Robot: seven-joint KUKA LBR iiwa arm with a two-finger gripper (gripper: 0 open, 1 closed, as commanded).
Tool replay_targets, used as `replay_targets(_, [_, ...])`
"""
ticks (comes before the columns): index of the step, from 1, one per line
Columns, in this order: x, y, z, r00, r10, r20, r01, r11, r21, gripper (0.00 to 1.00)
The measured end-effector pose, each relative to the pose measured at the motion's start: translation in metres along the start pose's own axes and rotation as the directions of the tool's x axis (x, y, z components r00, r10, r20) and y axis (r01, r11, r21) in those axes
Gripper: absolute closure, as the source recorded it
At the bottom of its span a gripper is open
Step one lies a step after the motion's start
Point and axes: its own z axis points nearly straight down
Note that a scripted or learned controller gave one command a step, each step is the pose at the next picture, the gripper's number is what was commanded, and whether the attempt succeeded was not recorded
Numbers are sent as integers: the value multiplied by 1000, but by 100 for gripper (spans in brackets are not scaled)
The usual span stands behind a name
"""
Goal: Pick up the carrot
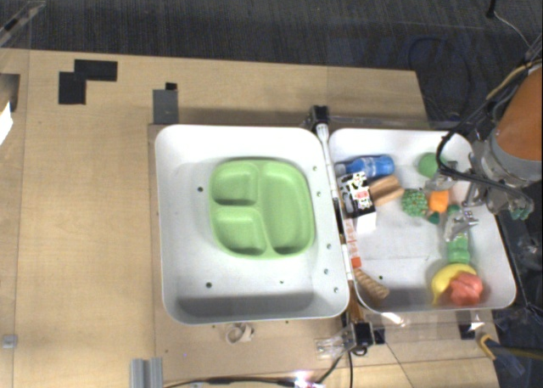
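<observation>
Camera view from above takes in a pale wooden counter [76, 233] carrying two shallow white plastic bins side by side. At the left, the left white bin [182, 293] holds a light green plastic tray with three compartments [259, 208], lying flat near its middle. To the right, past the divider where the bins meet, the right white bin [399, 272] is crowded: a blue cylindrical can [366, 165] lies on its side near the far left corner, with a black-and-white printed carton [358, 195] just below it and a tan cylindrical block [386, 192] touching the carton's right side. Further right sits a green bumpy toy vegetable [415, 203], and just beside it, touching its right edge, the small orange toy carrot [439, 201], in the upper right part of that bin. A round green ball [427, 165] lies behind them near the far wall. Below the carrot stands a green plastic piece [458, 249], and at the near right corner a yellow banana-shaped toy [452, 275] rests against a red rounded toy [466, 290]. The grey arm with its orange band [519, 127] leans in from the right edge, wrist angled downward, and its metal hand [461, 223] hangs low just right of and below the carrot; whether the hand is apart or together I cannot tell.
</observation>
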Motion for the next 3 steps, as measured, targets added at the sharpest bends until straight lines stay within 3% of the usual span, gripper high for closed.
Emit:
replay_targets(1, [-76,-7,42,974,-226,8,226,974,1,0])
replay_targets(2, [-83,-10,44,907,-421,10,421,907,9,0])
replay_targets(3, [-74,-10,45,870,-493,8,493,870,9,0])
